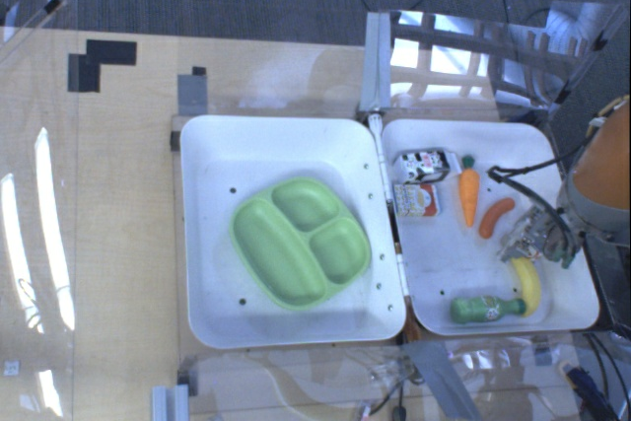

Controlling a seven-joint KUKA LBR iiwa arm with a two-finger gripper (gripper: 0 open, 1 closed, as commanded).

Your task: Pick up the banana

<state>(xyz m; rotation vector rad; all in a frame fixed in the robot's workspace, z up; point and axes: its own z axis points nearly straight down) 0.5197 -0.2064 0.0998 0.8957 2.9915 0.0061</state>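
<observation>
A yellow banana (529,284) lies near the front right corner of the right bin (444,251), its lower end beside the cap of a green bottle (485,309). My gripper (525,245) hangs just above the banana's upper end, reaching in from the right under the grey arm with its orange band (601,171). Nothing shows between the fingers.
The right bin also holds a carrot (467,192), a red sausage (496,216) and two small packets (418,182) near the divider. The left bin (212,163) holds a green divided plate (301,240). Black cables run from the arm across the right bin's back edge.
</observation>
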